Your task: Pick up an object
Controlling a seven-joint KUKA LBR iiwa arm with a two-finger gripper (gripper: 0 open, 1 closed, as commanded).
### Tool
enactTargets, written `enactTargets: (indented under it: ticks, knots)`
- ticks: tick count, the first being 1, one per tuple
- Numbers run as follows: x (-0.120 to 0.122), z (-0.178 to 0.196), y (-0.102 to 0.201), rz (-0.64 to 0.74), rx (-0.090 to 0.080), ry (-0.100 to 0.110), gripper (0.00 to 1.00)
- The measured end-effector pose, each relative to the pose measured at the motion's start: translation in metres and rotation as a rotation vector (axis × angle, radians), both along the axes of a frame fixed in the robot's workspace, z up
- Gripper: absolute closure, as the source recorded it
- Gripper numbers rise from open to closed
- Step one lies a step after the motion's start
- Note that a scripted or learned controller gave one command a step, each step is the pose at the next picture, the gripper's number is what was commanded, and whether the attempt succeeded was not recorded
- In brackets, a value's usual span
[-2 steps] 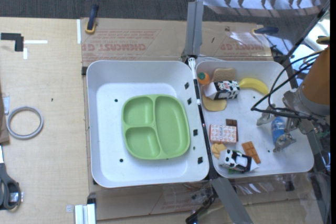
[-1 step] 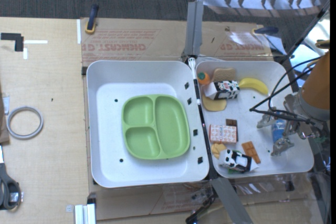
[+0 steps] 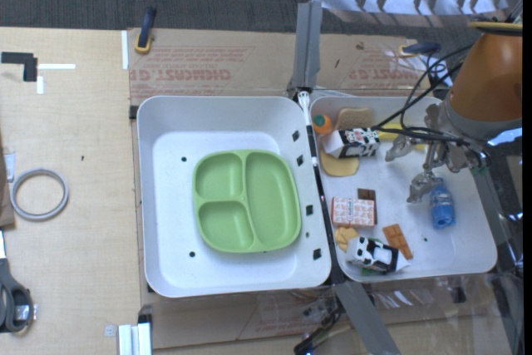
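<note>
White right bin [image 3: 465, 249] carries the loose items: a blue bottle [image 3: 443, 209] near its right wall, directly beside the claw [image 3: 421, 189], whose finger state cannot be told. Left-side clutter includes a cow toy [image 3: 360, 140] and patterned box [image 3: 354, 210]. The green divided plate [image 3: 248, 200] sits centred in the left bin [image 3: 158, 204], with open margin on all sides.

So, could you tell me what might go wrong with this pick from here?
1. The gripper sits right beside the blue bottle; a slightly off descent would likely nudge or roll it rather than grasp it.
2. The left side of the right bin is crowded: the cow toy, cracker and patterned box lie close together, so a grab there could catch two things.
</note>
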State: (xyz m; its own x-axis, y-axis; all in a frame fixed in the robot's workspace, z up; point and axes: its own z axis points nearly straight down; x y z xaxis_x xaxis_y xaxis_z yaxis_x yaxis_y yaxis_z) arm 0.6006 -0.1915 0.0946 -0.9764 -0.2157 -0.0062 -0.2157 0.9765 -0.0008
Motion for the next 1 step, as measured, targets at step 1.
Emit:
enactTargets:
  ticks: [1]
  knots:
    - [-0.0424, -0.0016, -0.0301, 0.003, -0.001, 0.002, 0.00]
